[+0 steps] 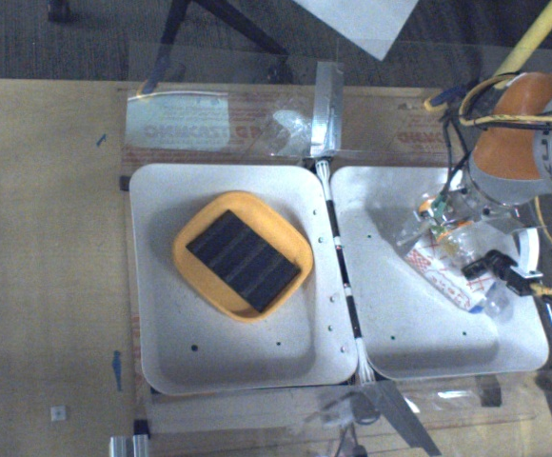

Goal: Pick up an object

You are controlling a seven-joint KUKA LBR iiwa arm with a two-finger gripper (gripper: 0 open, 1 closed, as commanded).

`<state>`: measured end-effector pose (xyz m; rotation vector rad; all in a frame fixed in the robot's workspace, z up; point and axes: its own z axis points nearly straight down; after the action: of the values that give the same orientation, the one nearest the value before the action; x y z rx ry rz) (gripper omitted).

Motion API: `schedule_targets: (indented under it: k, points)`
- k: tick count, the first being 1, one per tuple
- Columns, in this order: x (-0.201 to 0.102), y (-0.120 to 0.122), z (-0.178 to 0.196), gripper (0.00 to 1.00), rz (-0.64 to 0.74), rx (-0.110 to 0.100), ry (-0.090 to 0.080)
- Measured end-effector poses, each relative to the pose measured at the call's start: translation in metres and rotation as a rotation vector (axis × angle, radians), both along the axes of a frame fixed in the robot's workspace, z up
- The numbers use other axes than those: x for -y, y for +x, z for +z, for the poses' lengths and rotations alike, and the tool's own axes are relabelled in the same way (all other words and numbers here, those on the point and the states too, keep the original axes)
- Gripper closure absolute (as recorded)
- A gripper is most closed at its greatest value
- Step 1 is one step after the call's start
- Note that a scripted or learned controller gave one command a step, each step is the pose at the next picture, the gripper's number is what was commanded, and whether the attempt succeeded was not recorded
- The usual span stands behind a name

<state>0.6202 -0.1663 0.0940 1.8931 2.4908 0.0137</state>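
On the brown desk (pixel 38 255), the left white bin (pixel 162 284) at centre-left of the frame holds a rounded orange pad (pixel 243 255) with a dark ribbed panel on top, lying flat and turned at an angle. In the right bin (pixel 400 341), a crinkled clear packet (pixel 440 272) with red-and-white print lies in the bin's upper right part. The gripper (pixel 444 217) is low over the packet's upper end, below the arm (pixel 514 150) at the frame's right edge; whether it is open, closed or holding anything cannot be told.

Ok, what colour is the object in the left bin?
The object is orange-yellow with a dark striped panel; camera view.
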Motion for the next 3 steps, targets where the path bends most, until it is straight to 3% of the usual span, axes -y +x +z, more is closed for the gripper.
schedule_targets:
  k: [1,2,3]
  points:
    - [-0.018,0.009,0.000,0.00,0.189,0.001,-0.010]
    - [-0.011,0.037,0.003,0.00,0.388,-0.019,-0.002]
    - [-0.011,0.037,0.003,0.00,0.388,-0.019,-0.001]
